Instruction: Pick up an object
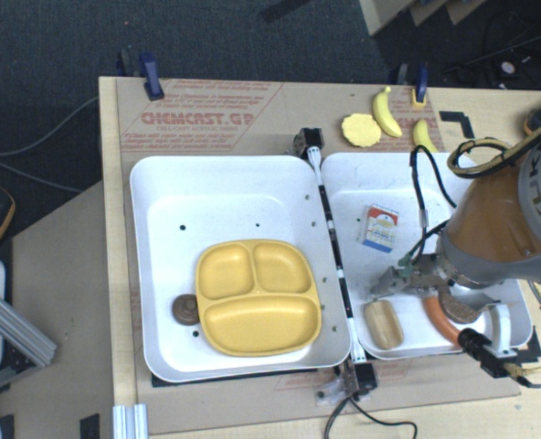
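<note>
In the right bin (344,176), a tan bun-shaped piece (383,324) lies near the front wall. An orange sausage-like piece (437,319) lies to its right, partly under the arm. A small white card with red and blue print (380,228) rests further back. My gripper (406,280) hangs low over the right bin, just above and behind the bun and left of the orange piece. The grey arm with its orange band (494,222) covers the bin's right side. The left bin (152,245) holds a yellow divided plate (257,296) and a brown round piece (186,310) at the plate's left edge.
Behind the right bin, on the bench, lie two toy bananas (387,112) (424,135) and a yellow round piece (361,129). Blue clamps (150,76) (420,82) stand on the back edge. A black cable (421,186) loops over the right bin.
</note>
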Controlling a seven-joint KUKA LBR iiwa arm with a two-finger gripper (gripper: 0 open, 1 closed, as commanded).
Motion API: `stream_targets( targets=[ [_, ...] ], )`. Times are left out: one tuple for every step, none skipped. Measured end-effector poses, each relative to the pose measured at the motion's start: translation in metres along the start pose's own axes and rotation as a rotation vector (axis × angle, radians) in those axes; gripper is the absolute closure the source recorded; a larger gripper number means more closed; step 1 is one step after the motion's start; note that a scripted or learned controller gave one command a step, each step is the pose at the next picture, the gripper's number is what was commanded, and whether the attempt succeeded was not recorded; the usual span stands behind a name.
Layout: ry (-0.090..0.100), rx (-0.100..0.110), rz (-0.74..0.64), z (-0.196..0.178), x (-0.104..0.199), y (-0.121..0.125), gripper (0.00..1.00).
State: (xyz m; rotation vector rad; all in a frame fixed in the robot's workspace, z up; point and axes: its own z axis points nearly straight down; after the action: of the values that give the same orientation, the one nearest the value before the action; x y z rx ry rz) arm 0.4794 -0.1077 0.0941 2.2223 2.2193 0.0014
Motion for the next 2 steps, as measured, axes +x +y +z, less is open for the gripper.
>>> stream_targets(
  targets=[
    [-0.002,-0.006,-0.006,0.01,0.001,0.091,0.0],
    [-0.004,-0.005,-0.003,0.009,-0.035,0.142,0.0]
  ],
)
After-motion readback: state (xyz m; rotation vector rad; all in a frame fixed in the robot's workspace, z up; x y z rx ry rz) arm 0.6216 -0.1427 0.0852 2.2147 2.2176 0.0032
